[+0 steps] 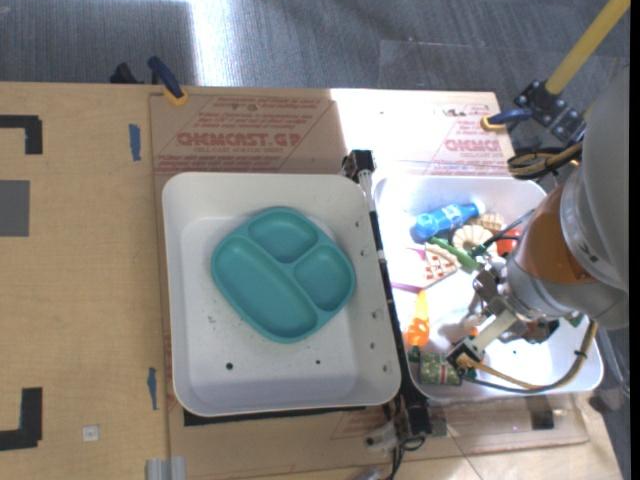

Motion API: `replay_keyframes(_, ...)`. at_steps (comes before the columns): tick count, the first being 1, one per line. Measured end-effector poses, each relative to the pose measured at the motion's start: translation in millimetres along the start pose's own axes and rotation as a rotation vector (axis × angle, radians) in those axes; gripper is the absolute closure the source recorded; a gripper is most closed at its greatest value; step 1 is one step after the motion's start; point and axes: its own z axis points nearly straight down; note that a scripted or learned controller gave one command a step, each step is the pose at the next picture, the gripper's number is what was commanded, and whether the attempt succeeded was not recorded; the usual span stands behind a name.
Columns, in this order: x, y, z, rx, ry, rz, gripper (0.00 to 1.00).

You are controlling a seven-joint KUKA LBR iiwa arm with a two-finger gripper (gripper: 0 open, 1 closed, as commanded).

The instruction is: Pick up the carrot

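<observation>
The carrot (417, 328) is a small orange piece lying at the left edge of the right bin (590, 368), close to the divider between the bins. My gripper (478, 330) hangs low inside the right bin, a short way right of the carrot and apart from it. The grey arm with its orange band (548, 253) reaches in from the right and covers much of the bin's right half.
A blue bottle (444, 219), a green stalk-like item (455, 255) and a patterned piece (437, 265) lie in the right bin's far part. A small dark green object (437, 371) sits at its near left corner. The left bin (190, 368) holds a teal divided plate (283, 272).
</observation>
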Motion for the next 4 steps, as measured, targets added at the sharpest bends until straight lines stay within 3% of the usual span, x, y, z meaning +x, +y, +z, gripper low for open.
replay_keyframes(1,0.5,-2.4,2.1,0.007,-0.001,-0.001,0.00)
replay_keyframes(2,0.0,-2.5,2.3,0.003,-0.005,0.326,0.00)
replay_keyframes(3,53.4,-71.2,-94.9,0.027,-0.013,0.406,0.00)
replay_keyframes(4,44.8,-70.2,-93.2,0.032,-0.016,0.012,0.00)
